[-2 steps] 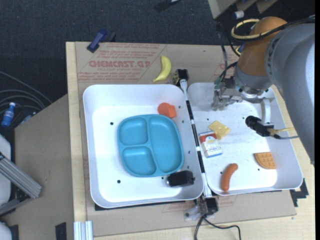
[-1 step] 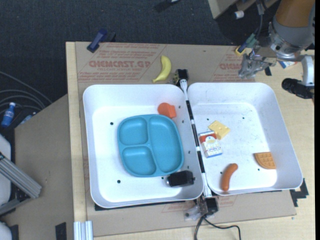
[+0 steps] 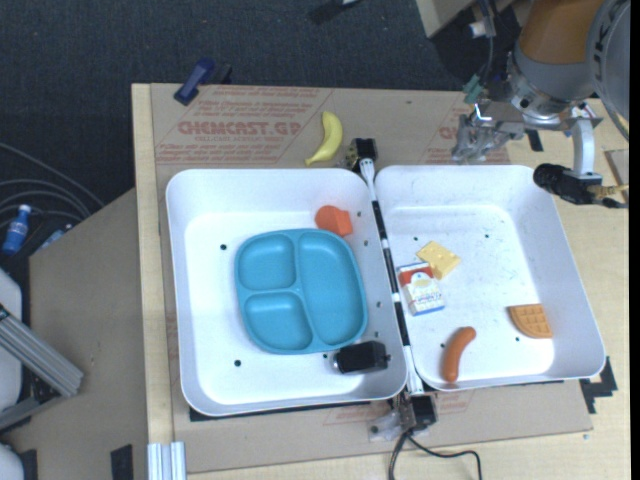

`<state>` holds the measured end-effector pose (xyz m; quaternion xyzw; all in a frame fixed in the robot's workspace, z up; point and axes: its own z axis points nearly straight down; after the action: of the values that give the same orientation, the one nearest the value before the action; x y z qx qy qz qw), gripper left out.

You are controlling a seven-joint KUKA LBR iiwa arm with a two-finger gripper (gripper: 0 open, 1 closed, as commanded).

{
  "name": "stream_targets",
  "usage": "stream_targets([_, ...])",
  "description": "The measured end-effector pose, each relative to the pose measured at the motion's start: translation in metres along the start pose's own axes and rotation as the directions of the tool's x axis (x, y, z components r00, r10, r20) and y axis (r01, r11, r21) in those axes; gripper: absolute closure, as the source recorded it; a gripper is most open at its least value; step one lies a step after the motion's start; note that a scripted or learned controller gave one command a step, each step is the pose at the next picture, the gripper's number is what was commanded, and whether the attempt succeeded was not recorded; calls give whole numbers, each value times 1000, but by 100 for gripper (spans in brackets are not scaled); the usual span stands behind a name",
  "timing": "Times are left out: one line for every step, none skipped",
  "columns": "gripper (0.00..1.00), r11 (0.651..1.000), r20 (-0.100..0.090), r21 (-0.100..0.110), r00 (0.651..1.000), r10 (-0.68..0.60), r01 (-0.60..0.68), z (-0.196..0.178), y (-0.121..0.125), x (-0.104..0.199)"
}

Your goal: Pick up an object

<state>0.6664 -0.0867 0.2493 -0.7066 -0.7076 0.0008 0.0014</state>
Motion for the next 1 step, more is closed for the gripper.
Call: stream_targets([100, 1000, 0, -1, 1000, 0, 0, 0, 0, 27])
